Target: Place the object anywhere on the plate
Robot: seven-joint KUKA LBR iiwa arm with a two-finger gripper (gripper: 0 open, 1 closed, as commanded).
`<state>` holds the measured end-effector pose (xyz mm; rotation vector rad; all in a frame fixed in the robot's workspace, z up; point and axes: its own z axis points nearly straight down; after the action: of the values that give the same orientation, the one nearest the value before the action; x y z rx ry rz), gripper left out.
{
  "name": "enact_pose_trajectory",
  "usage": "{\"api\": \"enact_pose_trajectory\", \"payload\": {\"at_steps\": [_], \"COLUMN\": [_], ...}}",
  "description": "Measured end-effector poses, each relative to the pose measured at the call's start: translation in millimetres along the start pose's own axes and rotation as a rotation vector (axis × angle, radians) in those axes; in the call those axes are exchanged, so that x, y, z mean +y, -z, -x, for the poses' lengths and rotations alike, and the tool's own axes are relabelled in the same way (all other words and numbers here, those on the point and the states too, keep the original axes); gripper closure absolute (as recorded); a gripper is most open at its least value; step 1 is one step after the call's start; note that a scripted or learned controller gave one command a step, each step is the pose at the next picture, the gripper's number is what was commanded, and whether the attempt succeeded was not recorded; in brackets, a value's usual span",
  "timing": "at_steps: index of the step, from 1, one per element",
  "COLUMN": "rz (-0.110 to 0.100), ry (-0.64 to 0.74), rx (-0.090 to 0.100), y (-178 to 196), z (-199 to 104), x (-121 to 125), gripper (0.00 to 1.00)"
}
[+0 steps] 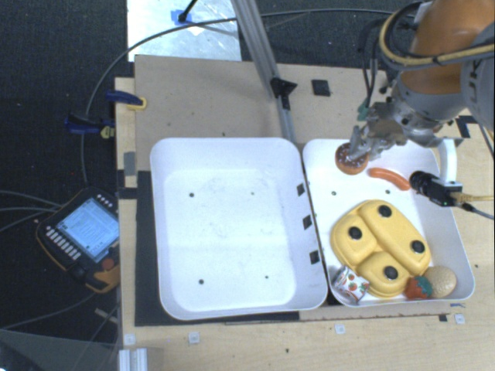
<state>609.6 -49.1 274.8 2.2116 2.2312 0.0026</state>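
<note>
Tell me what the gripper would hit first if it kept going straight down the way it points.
Most likely the small brown donut-like piece in the right bin. The gripper points down right over it, though depth is hard to judge from this slanted view.

Left bin (224, 222) is wide open, just bare white floor, so plenty of room to move there. Right bin (325, 207) is the crowded one: the yellow sectioned plate (381, 246) hogs the near half, with a small patterned cup (349, 284), a red bit (418, 287) and a tan ball (441, 281) jammed along its near edge. Far end has a brown donut-ish thing (349, 161) and an orange sausage (388, 178), with the gripper (362, 151) right over the donut. Bare strip runs down the bin's left side.
</note>
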Motion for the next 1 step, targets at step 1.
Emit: {"api": "enact_pose_trajectory", "payload": {"at_steps": [1], "rz": [-0.001], "ry": [0.000], "rx": [0.000], "y": [-4.0], "z": [-45.2], "x": [-14.8], "gripper": [1.00]}}
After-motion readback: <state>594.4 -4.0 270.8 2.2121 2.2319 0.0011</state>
